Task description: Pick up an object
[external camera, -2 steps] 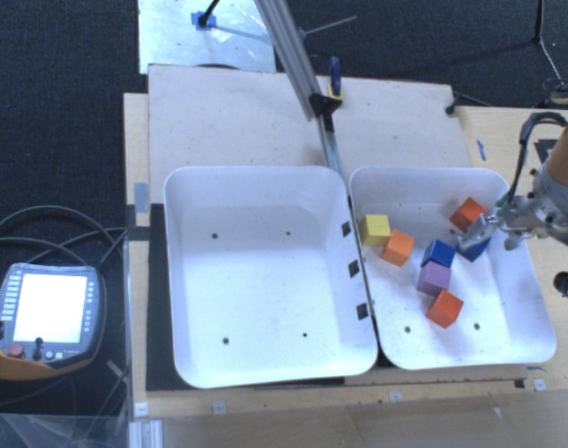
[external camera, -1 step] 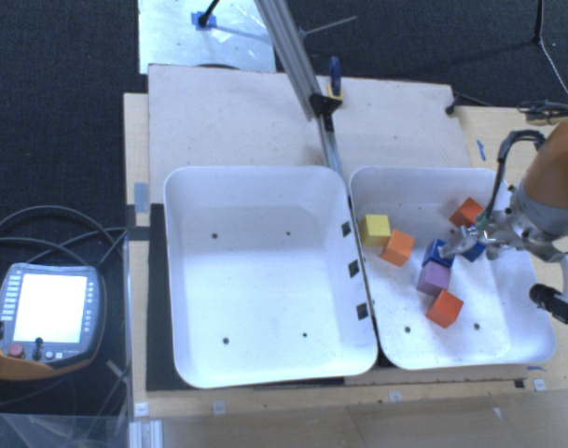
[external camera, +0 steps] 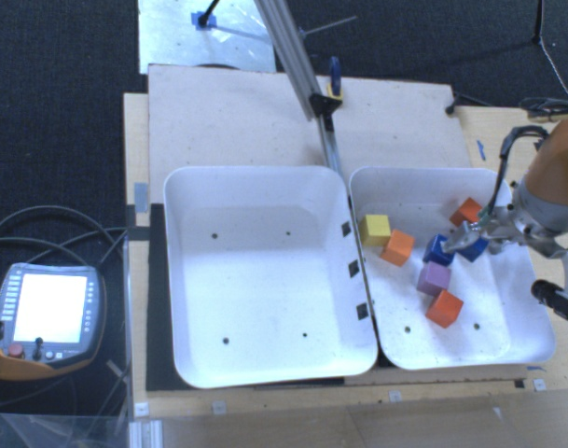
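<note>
The right bin (external camera: 507,348) holds several small blocks. A yellow block (external camera: 375,229) and an orange block (external camera: 397,247) lie near its left wall. Further right are a blue block (external camera: 437,248), a purple block (external camera: 434,277) and a red-orange block (external camera: 444,308). Another orange block (external camera: 466,212) sits toward the back. My gripper (external camera: 468,242) reaches in from the right and hangs low over the bin, right beside the blue block and partly over a second blue piece (external camera: 475,251). Whether anything is held is hidden.
The left bin (external camera: 186,278) stands beside the right one, and they share a middle wall. A slanted metal pole (external camera: 288,40) crosses the back of the bench. A teach pendant (external camera: 46,320) lies at the far left, off the bench.
</note>
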Controlling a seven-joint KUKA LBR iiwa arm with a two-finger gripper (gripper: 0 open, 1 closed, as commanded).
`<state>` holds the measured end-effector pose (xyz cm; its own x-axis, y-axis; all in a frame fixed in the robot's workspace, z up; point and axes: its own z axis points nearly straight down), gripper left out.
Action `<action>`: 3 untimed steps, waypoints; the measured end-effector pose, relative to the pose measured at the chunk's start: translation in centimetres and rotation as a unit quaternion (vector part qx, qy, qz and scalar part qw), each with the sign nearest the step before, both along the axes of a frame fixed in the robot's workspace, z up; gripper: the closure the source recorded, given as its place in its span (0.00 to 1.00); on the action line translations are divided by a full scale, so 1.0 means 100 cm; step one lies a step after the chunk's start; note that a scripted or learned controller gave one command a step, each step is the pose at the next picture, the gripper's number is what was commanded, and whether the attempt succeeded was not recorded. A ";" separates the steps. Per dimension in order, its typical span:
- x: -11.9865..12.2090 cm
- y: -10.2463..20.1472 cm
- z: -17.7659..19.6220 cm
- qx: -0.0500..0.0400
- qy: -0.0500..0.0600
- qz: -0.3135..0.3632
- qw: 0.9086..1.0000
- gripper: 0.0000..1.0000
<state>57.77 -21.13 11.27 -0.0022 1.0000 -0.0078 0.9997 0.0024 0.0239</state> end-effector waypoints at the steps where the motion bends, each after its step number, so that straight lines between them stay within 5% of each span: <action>1: 0.001 0.000 0.010 0.000 -0.001 0.001 1.000 1.00; 3: 0.000 -0.002 0.128 0.002 0.008 0.001 1.000 1.00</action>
